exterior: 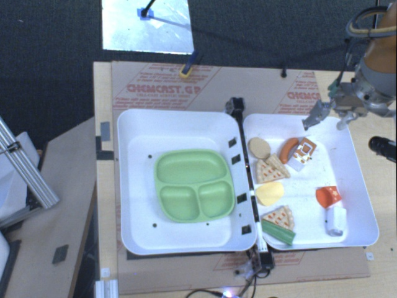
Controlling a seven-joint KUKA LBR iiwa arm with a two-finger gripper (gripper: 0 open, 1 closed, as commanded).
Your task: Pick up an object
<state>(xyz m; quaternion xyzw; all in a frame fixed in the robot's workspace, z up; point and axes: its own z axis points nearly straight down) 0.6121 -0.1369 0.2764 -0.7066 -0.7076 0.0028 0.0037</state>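
Gripper (329, 115) hangs over right bin's (363, 185) far edge, fingers spread wide, holding nothing. Nearest pick, sausage (289, 149), lies just below-left of it beside small carton (303, 153), long axis slanted toward gripper.

Dark carpet floor (49, 54) surrounds the tan bench (205, 82); a shiny metal sheet (147, 17) lies beyond it.

arm (379, 48) cut off at right edge; carton (304, 153) print unreadable
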